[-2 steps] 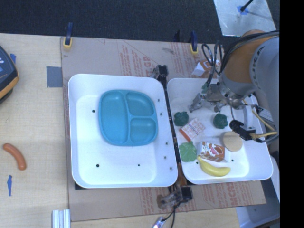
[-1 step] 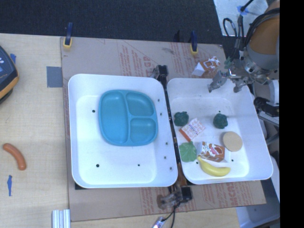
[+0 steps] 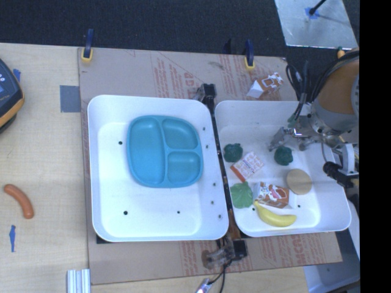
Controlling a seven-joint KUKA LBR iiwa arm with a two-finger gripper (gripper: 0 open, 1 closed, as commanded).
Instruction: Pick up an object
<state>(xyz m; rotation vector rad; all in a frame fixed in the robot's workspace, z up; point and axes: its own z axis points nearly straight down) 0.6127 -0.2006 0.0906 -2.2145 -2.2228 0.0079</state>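
The right bin (image 3: 244, 112) holds several small objects: a dark green piece (image 3: 232, 152), a red-and-white packet (image 3: 249, 163), a dark green ball (image 3: 283, 156), a tan round disc (image 3: 299, 181), a green leafy piece (image 3: 242, 195), a printed snack packet (image 3: 272, 194) and a yellow banana (image 3: 275, 216). My gripper (image 3: 286, 139) hangs low over the upper right of this bin, just above the dark green ball. I see nothing held in it.
The left bin (image 3: 104, 163) carries a blue divided plate (image 3: 165, 150). A sausage (image 3: 19, 200) lies on the bench far left. Another snack packet (image 3: 266, 85) rests outside, behind the right bin. A dark device (image 3: 7, 93) sits at the left edge.
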